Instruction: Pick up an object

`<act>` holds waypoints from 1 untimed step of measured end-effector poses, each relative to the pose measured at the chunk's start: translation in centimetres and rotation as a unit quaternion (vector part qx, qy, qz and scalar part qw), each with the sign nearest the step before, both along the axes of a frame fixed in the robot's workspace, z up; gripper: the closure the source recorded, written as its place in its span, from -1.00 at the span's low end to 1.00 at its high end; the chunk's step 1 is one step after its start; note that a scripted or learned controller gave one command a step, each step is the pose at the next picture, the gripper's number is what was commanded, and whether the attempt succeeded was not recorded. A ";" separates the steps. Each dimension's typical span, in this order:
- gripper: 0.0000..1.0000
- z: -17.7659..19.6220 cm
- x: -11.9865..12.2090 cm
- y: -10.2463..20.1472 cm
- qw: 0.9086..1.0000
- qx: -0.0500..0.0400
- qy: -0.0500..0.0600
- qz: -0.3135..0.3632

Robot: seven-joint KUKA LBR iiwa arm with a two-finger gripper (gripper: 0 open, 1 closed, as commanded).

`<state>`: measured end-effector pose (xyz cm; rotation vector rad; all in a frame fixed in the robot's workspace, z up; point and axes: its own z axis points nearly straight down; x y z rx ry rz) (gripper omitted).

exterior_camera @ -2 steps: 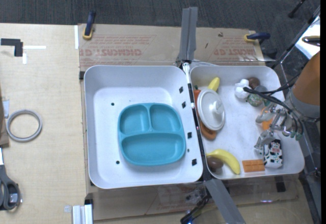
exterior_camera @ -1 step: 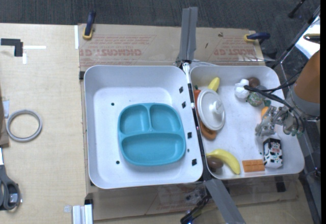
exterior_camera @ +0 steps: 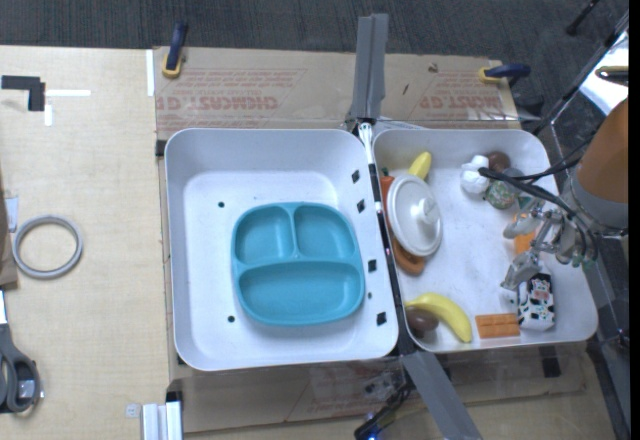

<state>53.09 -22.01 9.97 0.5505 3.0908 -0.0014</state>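
On the pale wooden tabletop (exterior_camera: 80,158) lies a grey tape roll (exterior_camera: 45,246). The left bin (exterior_camera: 190,168) holds a smooth blue three-compartment plate (exterior_camera: 297,263). In the right bin (exterior_camera: 455,228) sit a round white lidded pot (exterior_camera: 415,215), a curved yellow banana (exterior_camera: 445,314) and, near the right wall, a black-and-white cow toy (exterior_camera: 538,302). The gripper (exterior_camera: 527,263) hovers just above that toy; whether it is spread, I cannot tell. Likely the approach step: next, descend and grasp the toy.

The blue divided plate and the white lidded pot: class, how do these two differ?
The blue divided plate is flat, open and lies alone in the left bin; the white lidded pot is domed, covered, smaller, and sits among toy food in the right bin. Both are dishware resting in bins.
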 end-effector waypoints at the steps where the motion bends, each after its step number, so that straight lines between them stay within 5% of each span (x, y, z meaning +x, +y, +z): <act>1: 1.00 0.9 0.1 0.0 1.000 -0.001 -0.001 0.001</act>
